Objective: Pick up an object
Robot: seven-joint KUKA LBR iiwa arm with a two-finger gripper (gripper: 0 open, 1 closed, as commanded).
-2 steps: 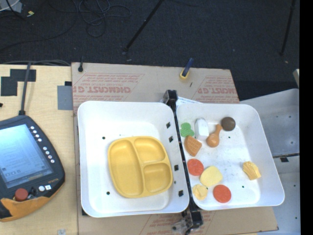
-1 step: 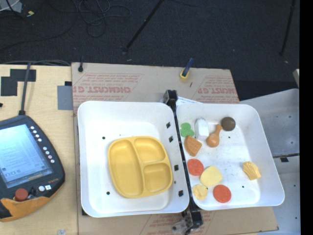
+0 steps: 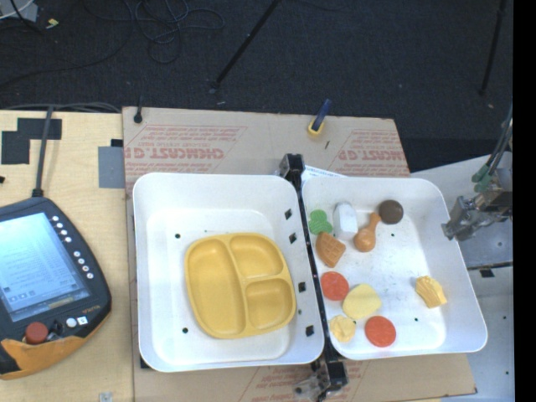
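Note:
The right bin (image 3: 456, 325) holds several small toy foods. Along its far side lie a green piece (image 3: 319, 221), a white piece (image 3: 345, 218), a brown ball (image 3: 390, 212) and a tan mushroom-shaped piece (image 3: 365, 235). An orange wedge (image 3: 330, 249) rests near the divider. Toward the front are a red disc (image 3: 335, 286), a yellow lump (image 3: 362, 301), a small yellow piece (image 3: 342, 328) and an orange-red disc (image 3: 380, 331). A yellow ridged piece (image 3: 430, 291) lies apart at the right.
The left bin (image 3: 159, 216) carries a yellow three-compartment tray (image 3: 240, 285). A teach pendant (image 3: 46, 283) lies on the bench at far left. A metal fixture (image 3: 477, 208) stands just beyond the right bin's right rim. A blue and yellow clamp (image 3: 317, 121) sits on the cardboard behind.

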